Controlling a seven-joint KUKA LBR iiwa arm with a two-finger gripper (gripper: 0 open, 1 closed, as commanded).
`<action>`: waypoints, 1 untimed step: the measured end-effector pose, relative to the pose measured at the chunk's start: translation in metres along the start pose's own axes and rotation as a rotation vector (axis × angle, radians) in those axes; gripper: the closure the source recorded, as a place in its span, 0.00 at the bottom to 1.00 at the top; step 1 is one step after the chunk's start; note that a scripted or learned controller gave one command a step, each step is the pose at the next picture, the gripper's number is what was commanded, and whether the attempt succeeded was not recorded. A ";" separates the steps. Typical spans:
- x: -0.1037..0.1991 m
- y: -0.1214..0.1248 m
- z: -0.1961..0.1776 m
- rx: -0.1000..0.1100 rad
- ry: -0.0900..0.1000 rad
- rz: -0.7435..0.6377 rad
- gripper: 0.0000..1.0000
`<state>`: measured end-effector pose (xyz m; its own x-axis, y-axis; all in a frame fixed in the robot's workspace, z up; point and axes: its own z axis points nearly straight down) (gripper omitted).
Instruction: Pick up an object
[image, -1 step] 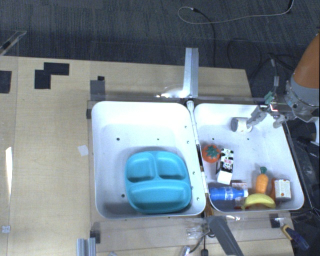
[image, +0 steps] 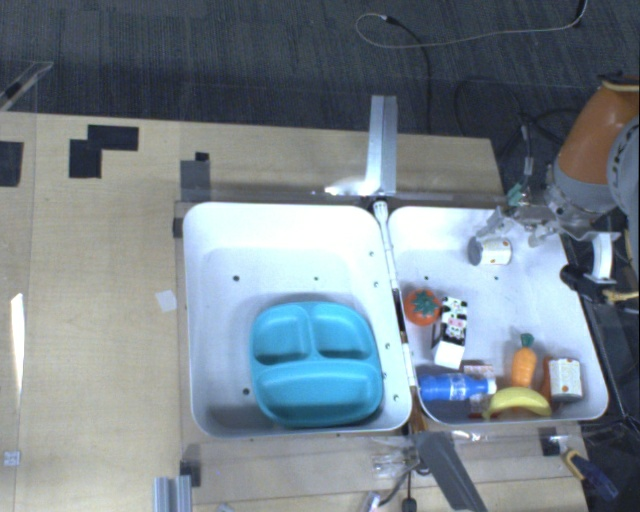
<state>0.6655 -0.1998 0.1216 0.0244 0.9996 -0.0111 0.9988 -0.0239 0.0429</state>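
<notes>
Gripper (image: 493, 248) hung over right bin's (image: 560, 300) far end; couldn't tell its state. Carrot (image: 524, 365) stood near the front beside banana (image: 519, 402): probably light, stiff, slippery; grasp mid-body.

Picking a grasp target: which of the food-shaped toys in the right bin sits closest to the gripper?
The tomato, red with a green top, by the divider. It lies higher in the bin than the carrot and banana, nearer the gripper.
</notes>
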 end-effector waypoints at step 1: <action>0.003 0.011 0.020 0.023 0.012 0.038 0.00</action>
<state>0.6775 -0.1977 0.1020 0.0620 0.9981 0.0022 0.9979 -0.0621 0.0198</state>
